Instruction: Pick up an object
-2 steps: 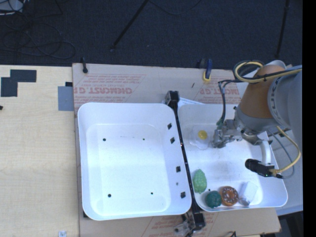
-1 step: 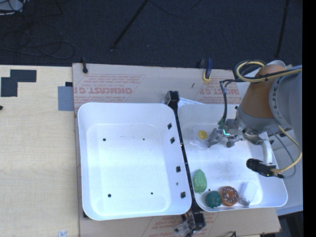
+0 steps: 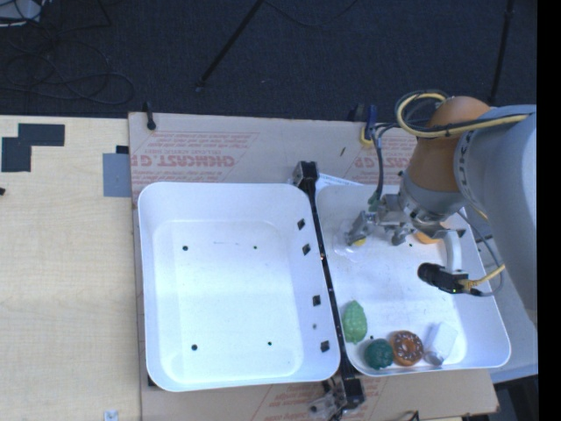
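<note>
Arm reaches in from the right over the right bin point(image 3: 491, 336); the gripper point(image 3: 361, 231) sits low in that bin's upper left part, close to the divider between the two bins. Its metal fingers point left and appear parted by a small gap, though the view is too coarse to be sure how far; nothing shows between them, and whether the tips touch the bin floor cannot be told. Objects lie well below the gripper, along the bin's near edge: a light green object point(image 3: 354, 321) closest, almost straight below; a dark green ball point(image 3: 379, 353) further down and slightly right; a brown doughnut-shaped object point(image 3: 406, 347) touching or just beside the ball on its right; a white block point(image 3: 442, 340) furthest right. The left bin point(image 3: 149, 235) lies left of the gripper, beyond the divider.
</note>
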`<state>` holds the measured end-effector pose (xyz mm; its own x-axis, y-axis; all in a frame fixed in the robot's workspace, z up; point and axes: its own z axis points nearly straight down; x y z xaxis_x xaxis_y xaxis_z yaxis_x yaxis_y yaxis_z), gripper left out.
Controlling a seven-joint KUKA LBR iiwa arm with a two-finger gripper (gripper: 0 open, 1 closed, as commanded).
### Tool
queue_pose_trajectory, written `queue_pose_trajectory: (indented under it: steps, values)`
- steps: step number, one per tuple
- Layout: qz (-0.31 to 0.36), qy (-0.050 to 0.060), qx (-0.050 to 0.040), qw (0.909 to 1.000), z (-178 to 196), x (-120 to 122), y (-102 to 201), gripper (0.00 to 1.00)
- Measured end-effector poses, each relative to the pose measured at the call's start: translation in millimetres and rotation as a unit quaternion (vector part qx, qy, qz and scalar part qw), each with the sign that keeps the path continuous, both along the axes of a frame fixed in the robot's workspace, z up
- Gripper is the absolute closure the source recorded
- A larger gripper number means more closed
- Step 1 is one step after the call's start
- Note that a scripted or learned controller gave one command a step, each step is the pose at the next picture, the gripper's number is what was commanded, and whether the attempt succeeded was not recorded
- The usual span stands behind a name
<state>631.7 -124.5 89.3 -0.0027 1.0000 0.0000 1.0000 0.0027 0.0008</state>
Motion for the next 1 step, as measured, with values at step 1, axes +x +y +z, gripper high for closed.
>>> queue_pose_trajectory:
  steps: [1]
  values:
    - [0.000, 0.000, 0.0012, 1.0000, 12.1, -0.1, -0.3, 1.00]
